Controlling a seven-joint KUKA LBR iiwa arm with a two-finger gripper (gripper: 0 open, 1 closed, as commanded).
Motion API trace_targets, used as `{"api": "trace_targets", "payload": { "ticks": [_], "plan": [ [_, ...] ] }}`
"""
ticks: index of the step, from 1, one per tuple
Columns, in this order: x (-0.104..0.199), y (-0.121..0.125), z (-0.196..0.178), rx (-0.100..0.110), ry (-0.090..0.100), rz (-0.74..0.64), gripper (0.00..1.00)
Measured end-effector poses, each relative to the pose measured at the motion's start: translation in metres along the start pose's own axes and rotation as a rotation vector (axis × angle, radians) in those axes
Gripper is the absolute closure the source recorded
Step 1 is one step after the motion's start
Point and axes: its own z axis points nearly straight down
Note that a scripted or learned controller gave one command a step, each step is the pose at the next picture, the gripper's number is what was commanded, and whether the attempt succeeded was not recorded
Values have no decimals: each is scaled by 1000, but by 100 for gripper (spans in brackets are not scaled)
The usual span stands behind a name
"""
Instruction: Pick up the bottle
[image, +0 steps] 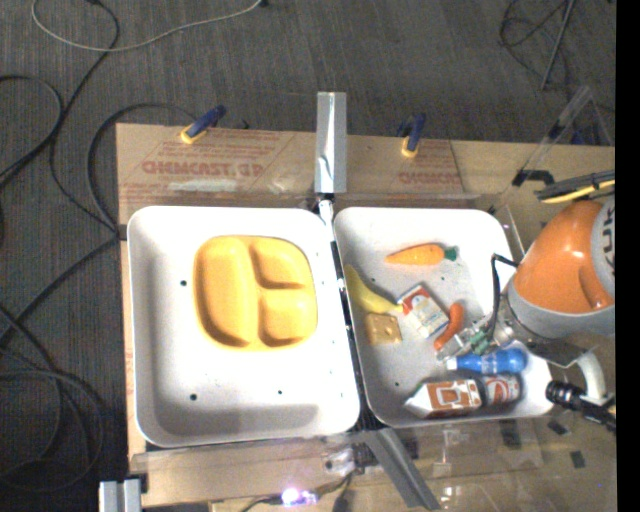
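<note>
Brown-labelled, the bottle (468, 394) lies crosswise along the right bin's (420, 222) near wall, cap pointing left, hemmed by a blue-capped item (492, 360) beside the claw (478, 337).

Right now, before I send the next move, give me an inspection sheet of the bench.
Surface: two white bins; left bin holds a yellow divided tray; right bin holds the rest.
Job's things: bottle lying on its side near the right bin's front edge.
Clutter: carrot, banana, cracker, small carton, blue-capped item.
Grippers: gripper low over the right bin, beside the blue-capped item.
Cables: loose cables on the floor.
Surroundings: two clamps on the cardboard backing.
</note>
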Motion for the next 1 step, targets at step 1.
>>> {"api": "trace_targets", "payload": {
  "ticks": [1],
  "plan": [
    [1,1,-8,0,2,-1,100]
  ]
}}
